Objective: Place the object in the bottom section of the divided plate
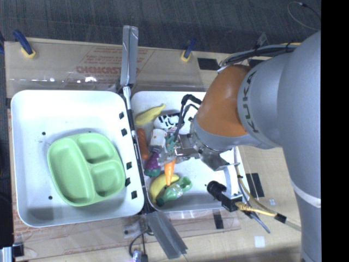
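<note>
Two white bins sit side by side on the bench. The left bin [22,146] holds a green divided plate [57,171], lying flat near the middle of its floor. The plate has one large section on its left side and two smaller ones on its right, one above the other in the view. The lower small one is nearest the bin's bottom right corner.

The right bin [193,198] holds a heap of toy food [161,182] packed along its left wall. At the top is a yellow banana [150,114] with a black-and-white piece [170,121] just beside it. Below them come a white piece [158,137], a reddish-orange stick [143,143] against the wall, and a purple piece [152,161] that looks like a small eggplant. Lower still are an orange carrot [169,171], a yellow fruit [157,186] and a green piece [179,186] touching it.

The arm [272,102] reaches in from the right, its orange band [223,108] above the right bin. The gripper [175,146] is low over the heap, between the white piece and the carrot, just right of the purple piece. Whether it is spread or closed I cannot tell, since the wrist covers most of it. Which toy is the one to be moved is not clear either. Every toy lies in the right bin, apart from the plate, with the two bin walls between them.

A grey bar [129,59] runs along the gap between the bins at the top.
</note>
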